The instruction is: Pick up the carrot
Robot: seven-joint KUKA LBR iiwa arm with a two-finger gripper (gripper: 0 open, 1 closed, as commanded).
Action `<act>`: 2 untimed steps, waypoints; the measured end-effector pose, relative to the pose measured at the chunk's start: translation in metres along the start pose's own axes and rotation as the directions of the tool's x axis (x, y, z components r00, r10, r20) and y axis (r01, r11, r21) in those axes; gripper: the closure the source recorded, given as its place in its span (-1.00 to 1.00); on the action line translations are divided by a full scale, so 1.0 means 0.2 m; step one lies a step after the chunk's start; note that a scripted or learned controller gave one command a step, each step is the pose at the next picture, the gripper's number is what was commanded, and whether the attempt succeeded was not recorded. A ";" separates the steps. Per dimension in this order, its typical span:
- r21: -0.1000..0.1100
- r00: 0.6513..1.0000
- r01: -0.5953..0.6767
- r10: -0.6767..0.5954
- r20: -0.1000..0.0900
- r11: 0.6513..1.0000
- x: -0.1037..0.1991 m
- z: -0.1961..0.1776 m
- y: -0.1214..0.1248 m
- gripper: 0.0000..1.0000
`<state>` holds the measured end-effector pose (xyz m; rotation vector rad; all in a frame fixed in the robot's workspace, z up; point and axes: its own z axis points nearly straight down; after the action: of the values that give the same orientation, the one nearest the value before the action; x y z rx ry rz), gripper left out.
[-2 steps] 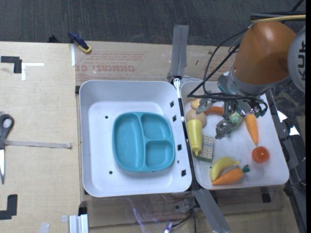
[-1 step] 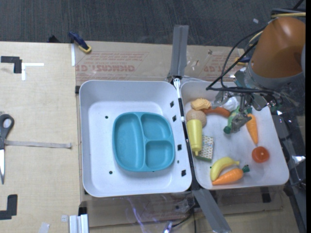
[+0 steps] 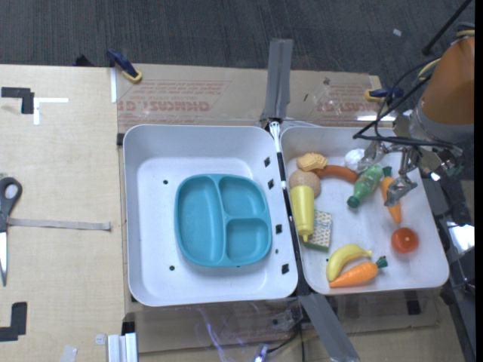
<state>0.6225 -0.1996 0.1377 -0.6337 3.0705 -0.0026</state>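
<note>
An orange carrot (image 3: 353, 274) with a green top lies at the front of the right bin (image 3: 430, 274), just below a banana (image 3: 346, 256). A smaller orange cone-shaped piece (image 3: 394, 210) lies near the bin's right wall, its upper end partly covered by my gripper (image 3: 392, 176). The gripper hangs low over the back right part of the bin, right of a green bottle (image 3: 366, 185). It is well behind the green-topped carrot and apart from it.
The right bin also holds a red tomato (image 3: 405, 240), a yellow bottle (image 3: 303, 210), a cracker (image 3: 323, 230), a potato (image 3: 305, 181), a bread piece (image 3: 311, 161) and an orange sausage-like piece (image 3: 336, 173). A teal divided plate (image 3: 224, 219) sits in the left bin (image 3: 143, 202).
</note>
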 end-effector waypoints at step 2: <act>-0.005 0.952 0.307 -0.307 0.002 0.952 0.04 0.21 -0.09 -1.00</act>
<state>0.6231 -0.2182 0.0950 -1.1036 2.9345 0.0038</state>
